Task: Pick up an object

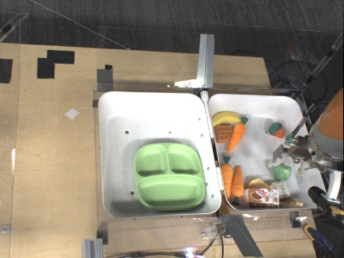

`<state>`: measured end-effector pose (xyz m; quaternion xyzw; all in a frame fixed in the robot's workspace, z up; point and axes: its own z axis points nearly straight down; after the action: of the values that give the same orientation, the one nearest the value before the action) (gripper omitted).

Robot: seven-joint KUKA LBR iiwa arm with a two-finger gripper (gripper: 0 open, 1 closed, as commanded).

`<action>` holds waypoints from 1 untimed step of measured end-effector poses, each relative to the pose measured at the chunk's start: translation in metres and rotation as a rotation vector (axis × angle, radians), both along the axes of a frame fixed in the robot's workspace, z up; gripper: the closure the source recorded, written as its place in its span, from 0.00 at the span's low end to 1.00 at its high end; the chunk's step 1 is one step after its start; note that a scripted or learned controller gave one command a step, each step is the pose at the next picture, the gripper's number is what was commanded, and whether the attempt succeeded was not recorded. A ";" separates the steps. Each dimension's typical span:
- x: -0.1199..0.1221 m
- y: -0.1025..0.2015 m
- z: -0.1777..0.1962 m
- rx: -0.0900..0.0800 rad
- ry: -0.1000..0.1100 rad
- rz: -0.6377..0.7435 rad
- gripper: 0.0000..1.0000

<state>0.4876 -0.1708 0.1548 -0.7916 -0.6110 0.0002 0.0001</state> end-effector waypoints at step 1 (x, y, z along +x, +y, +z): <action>0.005 -0.015 -0.061 0.001 -0.001 0.027 0.00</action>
<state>0.4925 -0.1853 0.0937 -0.7831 -0.6218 -0.0003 0.0002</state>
